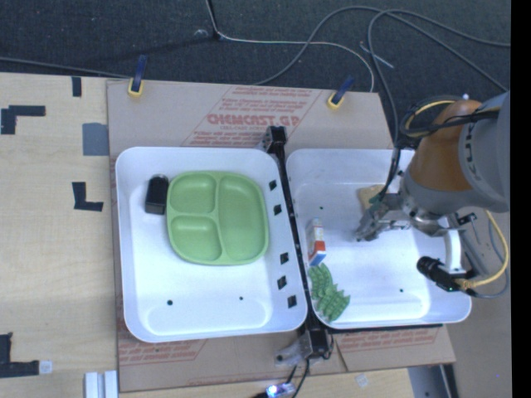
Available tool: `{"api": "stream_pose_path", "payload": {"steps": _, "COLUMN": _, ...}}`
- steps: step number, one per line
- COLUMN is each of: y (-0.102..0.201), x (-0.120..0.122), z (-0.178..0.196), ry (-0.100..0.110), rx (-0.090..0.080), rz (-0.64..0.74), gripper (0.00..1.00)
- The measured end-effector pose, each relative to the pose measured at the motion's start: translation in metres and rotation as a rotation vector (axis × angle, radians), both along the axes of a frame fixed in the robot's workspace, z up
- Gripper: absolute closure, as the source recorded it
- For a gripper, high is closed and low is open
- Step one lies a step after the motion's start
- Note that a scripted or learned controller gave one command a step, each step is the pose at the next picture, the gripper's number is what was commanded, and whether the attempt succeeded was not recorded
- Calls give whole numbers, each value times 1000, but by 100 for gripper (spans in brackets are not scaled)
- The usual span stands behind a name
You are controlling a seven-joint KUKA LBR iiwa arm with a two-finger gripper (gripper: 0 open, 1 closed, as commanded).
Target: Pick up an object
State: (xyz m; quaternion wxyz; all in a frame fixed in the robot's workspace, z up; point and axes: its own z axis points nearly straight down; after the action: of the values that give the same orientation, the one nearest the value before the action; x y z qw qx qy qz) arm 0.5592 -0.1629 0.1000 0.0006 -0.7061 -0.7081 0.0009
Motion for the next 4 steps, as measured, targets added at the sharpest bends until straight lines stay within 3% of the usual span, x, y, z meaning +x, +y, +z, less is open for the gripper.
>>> {"api": "stream_pose_path", "payload": {"steps": 1, "y": -1, "x": -2, "z": 43, "ry": -5, "rx": 0, "rz": -2, "gripper": 100}}
{"api": "stream_pose_path", "payload": {"steps": 3, "y": -7, "x": 7, "z": 168, "ry": -8, "rx": -2, "rz": -1, "gripper": 100}}
{"api": "stream_pose_path", "payload": {"steps": 4, "y": 49, "x": 7, "z": 167, "ry": -2, "rx": 1, "rz": 3, "gripper": 100}}
